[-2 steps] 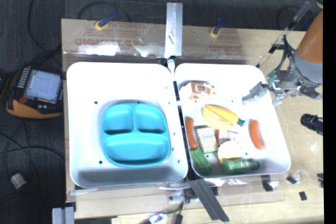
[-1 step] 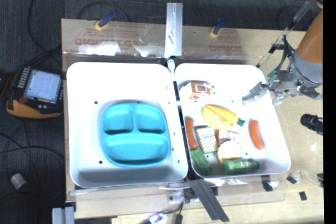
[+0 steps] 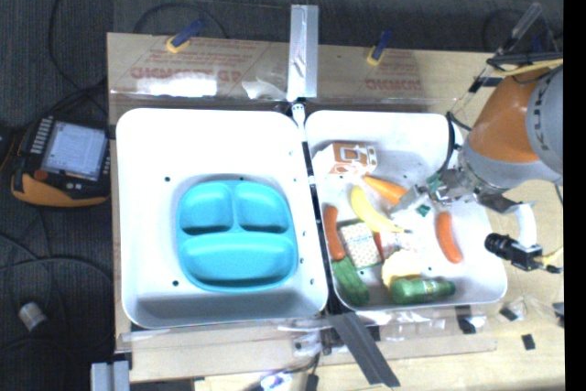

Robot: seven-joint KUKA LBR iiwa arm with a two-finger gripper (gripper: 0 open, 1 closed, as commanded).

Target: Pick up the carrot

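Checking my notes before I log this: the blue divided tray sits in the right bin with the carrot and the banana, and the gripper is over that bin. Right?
One thing is wrong. The camera view shows the blue divided tray in the left bin, alone. The carrot and the banana lie in the right bin, and the gripper is over that bin.

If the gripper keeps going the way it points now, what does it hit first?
Probably the carrot. The gripper points left across the right bin, and the carrot's thick end lies just ahead of it, the banana close below. Height is hard to judge from above.
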